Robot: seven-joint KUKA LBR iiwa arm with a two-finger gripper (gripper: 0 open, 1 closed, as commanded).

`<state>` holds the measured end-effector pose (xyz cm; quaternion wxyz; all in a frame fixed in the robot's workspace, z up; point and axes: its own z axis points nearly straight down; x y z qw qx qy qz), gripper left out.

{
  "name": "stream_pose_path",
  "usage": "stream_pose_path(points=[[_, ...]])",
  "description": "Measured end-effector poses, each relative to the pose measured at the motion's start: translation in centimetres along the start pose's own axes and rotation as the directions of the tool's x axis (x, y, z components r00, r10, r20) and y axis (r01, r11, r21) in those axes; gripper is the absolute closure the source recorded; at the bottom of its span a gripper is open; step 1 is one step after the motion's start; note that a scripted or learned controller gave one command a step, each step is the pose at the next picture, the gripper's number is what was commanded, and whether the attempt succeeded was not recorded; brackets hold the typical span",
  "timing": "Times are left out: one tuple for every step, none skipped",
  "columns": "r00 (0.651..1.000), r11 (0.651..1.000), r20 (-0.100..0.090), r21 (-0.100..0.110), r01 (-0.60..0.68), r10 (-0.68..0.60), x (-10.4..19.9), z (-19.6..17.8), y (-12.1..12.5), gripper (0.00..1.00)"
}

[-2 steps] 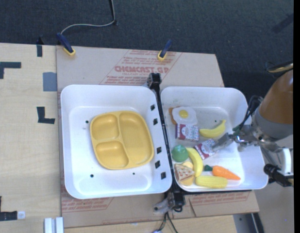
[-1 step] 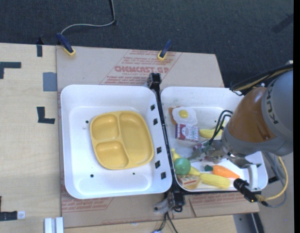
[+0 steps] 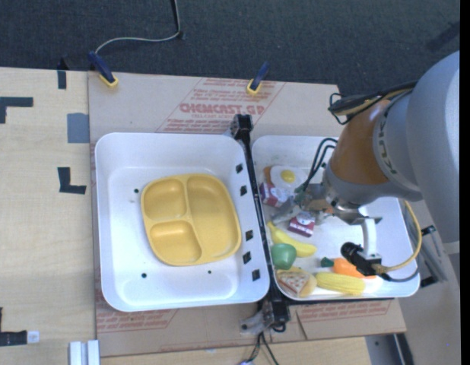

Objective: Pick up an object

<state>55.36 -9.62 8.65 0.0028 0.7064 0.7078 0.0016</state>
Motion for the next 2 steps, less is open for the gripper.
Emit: stream_pose_path(points=[[1.0, 1.0, 0.003, 0.002, -0.004, 0.004, -0.2, -0.9, -0.1, 1.0], [1.0, 1.0, -0.001, 0.005, 0.0, 0.0, 6.6, -16.5, 1.3, 1.0]])
